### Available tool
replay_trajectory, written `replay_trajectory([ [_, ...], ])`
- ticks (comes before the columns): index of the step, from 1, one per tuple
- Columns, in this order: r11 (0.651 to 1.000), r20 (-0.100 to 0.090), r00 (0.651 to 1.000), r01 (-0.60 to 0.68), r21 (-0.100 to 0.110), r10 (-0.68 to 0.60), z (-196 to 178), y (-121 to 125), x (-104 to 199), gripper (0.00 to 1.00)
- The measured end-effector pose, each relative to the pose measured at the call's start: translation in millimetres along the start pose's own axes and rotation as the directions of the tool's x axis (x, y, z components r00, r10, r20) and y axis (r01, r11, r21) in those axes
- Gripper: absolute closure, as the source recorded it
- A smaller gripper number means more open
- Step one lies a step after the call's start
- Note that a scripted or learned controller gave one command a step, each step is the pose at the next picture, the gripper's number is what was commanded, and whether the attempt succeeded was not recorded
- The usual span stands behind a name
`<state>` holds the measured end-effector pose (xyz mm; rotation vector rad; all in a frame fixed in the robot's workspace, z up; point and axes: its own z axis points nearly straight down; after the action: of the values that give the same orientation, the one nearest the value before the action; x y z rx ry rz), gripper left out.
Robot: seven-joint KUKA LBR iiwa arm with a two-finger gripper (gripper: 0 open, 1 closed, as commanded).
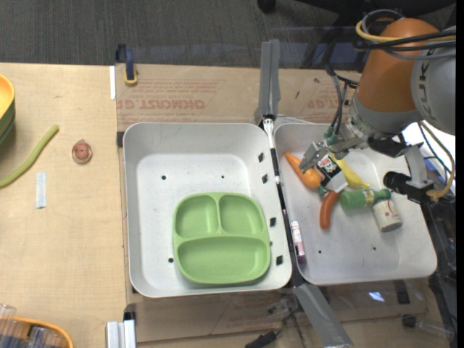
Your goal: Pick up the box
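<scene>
The box (330, 171) is small, black and white with an orange side, and lies in the right bin (362, 267) near its upper left. My gripper (321, 156) hangs directly over the box's upper left end, very close to it or touching it. The grey arm with its orange band (391, 64) reaches in from the upper right. Part of the box's top end is hidden by the gripper.
Crowded around the box are a carrot (293, 163), an orange ball (310, 179), a yellow banana (353, 175), a green toy (355, 199), a reddish sausage (327, 210) and a small tipped bottle (388, 214). A green divided plate (221, 238) sits in the left bin (145, 194).
</scene>
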<state>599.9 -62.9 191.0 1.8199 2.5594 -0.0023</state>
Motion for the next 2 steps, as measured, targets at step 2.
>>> replay_trajectory([
  [2, 0.952, -0.001, 0.952, -0.307, 0.004, 0.307, 26, -90, -3, 0.00],
])
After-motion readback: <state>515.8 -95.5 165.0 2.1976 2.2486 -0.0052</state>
